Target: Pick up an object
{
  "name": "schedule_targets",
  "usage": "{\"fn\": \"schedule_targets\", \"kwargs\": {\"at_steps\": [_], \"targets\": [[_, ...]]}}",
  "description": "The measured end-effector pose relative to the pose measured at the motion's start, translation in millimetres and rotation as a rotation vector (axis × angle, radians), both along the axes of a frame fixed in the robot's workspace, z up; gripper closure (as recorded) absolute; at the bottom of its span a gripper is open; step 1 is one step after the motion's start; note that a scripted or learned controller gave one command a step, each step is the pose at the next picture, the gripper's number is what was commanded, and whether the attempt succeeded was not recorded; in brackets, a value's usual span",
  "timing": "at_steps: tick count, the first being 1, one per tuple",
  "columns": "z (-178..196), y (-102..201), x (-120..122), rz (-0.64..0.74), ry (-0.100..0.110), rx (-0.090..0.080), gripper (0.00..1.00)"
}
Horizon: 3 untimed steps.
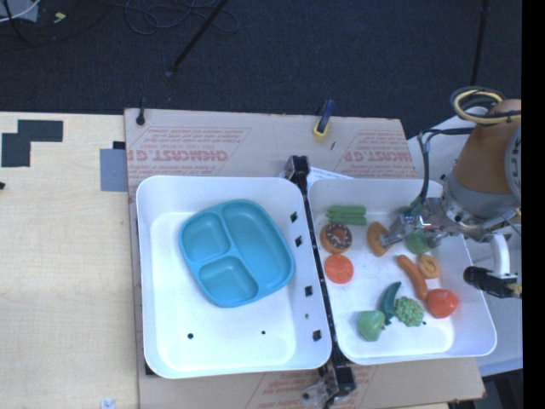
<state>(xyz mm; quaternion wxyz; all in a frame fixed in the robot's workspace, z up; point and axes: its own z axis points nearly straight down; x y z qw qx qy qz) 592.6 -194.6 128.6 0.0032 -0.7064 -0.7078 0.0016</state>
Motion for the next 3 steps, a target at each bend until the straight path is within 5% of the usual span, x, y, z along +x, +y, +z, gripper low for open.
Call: {"fn": "schedule_targets", "kwargs": {"at_steps": [1,2,3], "targets": [[-43.7,3.1,-0.4,-0.001,0.000,0.000,0.00],[-30.8,2.0,0.4,-0.003,-0.003,-0.001,1.00],[26.7,0.7,-8.0,-0.008,-0.010,-0.003,1.00]]}}
